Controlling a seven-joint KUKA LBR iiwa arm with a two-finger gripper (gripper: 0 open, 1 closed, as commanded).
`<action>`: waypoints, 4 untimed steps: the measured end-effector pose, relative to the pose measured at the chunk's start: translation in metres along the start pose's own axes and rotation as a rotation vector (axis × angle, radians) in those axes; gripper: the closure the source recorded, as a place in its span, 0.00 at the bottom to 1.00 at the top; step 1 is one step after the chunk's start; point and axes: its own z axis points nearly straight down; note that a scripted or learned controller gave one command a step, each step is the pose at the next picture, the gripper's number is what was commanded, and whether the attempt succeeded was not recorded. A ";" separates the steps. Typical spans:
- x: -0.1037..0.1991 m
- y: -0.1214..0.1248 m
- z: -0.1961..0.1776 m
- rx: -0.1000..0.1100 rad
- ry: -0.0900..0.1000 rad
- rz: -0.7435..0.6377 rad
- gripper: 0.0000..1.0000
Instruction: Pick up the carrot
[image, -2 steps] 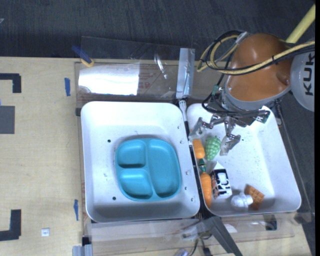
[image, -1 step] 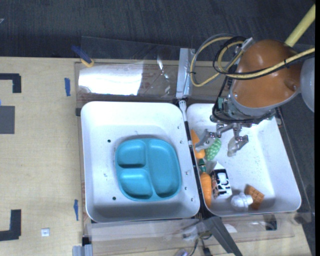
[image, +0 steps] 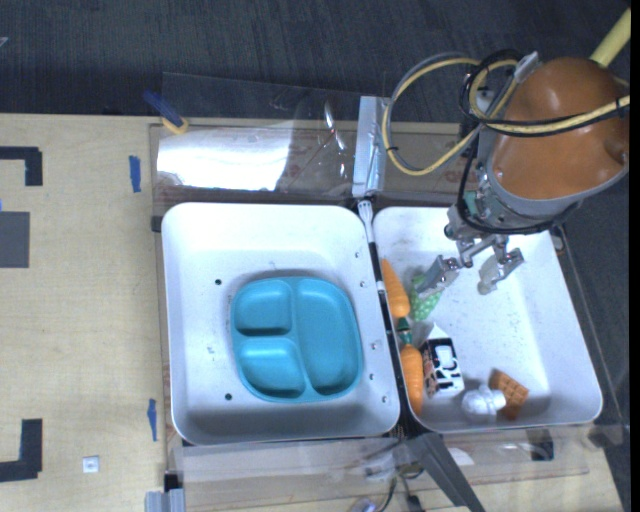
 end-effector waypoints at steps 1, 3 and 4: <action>-0.030 0.029 0.037 -0.008 -0.002 -0.345 0.00; -0.007 0.000 0.014 -0.004 0.001 -0.062 0.00; -0.068 -0.008 -0.046 0.001 -0.001 -0.415 0.00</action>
